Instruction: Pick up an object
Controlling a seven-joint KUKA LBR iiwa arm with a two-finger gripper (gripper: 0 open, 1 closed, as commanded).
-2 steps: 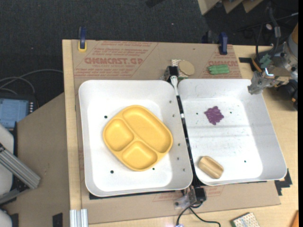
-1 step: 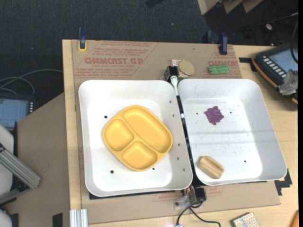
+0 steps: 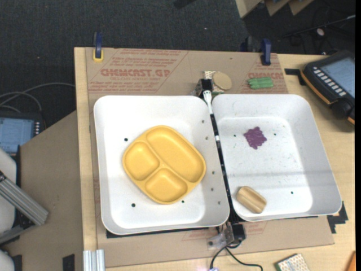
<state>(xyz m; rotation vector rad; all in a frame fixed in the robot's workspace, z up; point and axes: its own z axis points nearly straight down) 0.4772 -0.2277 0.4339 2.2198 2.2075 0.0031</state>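
A yellow three-compartment plate (image 3: pixel 163 164) lies in the middle of the left white bin (image 3: pixel 107 117). In the right white bin (image 3: pixel 304 117) a small purple crumpled piece (image 3: pixel 255 137) sits near the back middle. A tan wooden block (image 3: pixel 250 199) rests by that bin's front left corner.
A green object (image 3: pixel 260 83) and a tan disc (image 3: pixel 223 82) lie on the cardboard behind the bins. A black handheld pendant (image 3: pixel 334 81) sits at the right edge. Blue clamps (image 3: pixel 266 52) hold the board's back edge. Cables run at the front.
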